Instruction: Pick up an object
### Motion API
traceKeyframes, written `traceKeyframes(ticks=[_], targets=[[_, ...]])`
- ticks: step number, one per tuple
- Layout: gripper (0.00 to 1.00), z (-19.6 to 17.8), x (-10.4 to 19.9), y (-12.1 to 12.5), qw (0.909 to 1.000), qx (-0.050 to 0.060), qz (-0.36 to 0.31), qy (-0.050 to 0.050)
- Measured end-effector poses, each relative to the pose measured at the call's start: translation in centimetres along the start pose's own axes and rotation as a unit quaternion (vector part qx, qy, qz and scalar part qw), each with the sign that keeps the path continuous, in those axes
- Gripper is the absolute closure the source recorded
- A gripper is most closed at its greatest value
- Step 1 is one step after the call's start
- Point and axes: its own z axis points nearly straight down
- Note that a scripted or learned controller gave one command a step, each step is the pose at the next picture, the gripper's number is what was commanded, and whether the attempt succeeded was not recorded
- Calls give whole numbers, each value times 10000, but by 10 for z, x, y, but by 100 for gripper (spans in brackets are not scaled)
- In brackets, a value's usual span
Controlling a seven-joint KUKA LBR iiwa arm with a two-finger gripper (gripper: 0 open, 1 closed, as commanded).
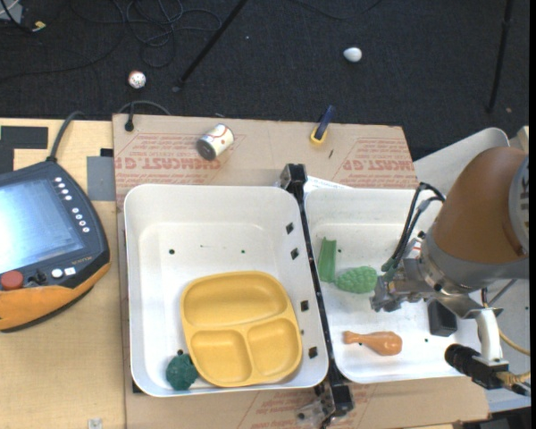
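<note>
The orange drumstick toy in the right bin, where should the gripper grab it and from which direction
Probably the thin shaft on the left half of the orange drumstick toy, coming straight down from above. It lies flat on the right bin floor, long axis running left to right, so fingers closing across the narrow neck should fit better than over the bulbous right end. The gripper sits just above it.

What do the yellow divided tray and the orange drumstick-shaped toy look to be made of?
Yellow divided tray: likely moulded plastic, smooth with a soft sheen on its rounded compartment ridges. Orange drumstick-shaped toy: probably plastic or rubber, uniform colour and matte look; too small to tell which.
</note>
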Motion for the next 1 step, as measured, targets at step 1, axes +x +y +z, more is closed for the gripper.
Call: traceKeyframes(ticks=[1], targets=[[100,-31,119,-1,10000,-14,-57,6]])
